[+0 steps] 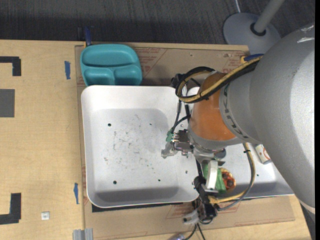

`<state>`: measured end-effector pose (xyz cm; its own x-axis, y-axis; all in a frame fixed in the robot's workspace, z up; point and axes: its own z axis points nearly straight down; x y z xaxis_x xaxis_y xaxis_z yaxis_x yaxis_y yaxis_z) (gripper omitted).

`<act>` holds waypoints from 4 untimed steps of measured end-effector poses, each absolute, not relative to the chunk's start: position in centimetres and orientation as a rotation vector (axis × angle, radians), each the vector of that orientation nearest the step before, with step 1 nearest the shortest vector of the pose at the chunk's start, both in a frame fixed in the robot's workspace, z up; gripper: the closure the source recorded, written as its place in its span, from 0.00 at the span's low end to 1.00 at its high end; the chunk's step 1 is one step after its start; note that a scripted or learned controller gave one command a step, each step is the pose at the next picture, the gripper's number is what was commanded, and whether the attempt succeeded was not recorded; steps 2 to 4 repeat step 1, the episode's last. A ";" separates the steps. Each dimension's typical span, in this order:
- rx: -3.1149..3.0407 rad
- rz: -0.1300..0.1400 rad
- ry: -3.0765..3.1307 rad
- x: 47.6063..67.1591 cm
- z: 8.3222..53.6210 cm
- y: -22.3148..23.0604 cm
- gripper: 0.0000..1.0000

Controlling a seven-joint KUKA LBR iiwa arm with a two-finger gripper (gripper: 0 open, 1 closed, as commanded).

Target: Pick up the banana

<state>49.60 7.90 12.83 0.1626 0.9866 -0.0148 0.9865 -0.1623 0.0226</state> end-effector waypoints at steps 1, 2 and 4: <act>2.378 0.004 2.004 49.6 12.8 8.1 0.00; 2.378 0.004 2.004 49.6 12.8 8.1 0.00; 2.378 0.004 2.004 49.6 12.8 8.1 0.00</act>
